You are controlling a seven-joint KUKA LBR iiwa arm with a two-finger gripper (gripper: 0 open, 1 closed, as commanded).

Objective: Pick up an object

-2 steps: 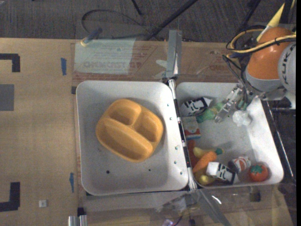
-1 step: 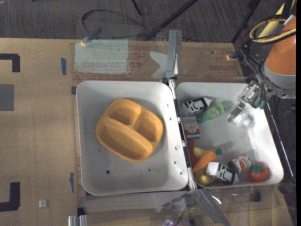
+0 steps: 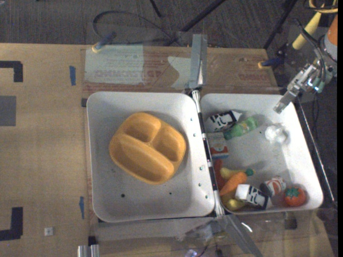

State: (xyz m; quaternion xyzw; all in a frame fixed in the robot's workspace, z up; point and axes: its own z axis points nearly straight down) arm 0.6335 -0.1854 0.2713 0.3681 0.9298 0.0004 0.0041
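at the upper right of the frame the grey two-finger gripper [image 3: 283,105] hangs over the far right rim of the right shallow white bin [image 3: 303,143], nothing between its jaws; whether they are open or closed cannot be told. in that bin lie a green plastic bottle [image 3: 240,128], an orange toy carrot [image 3: 234,182], a small red tomato-like toy [image 3: 294,196] and a black-and-white carton [image 3: 223,119]. the left shallow white bin [image 3: 102,143] on the wooden worktop [image 3: 43,143] holds a yellow divided plastic tray [image 3: 148,147].
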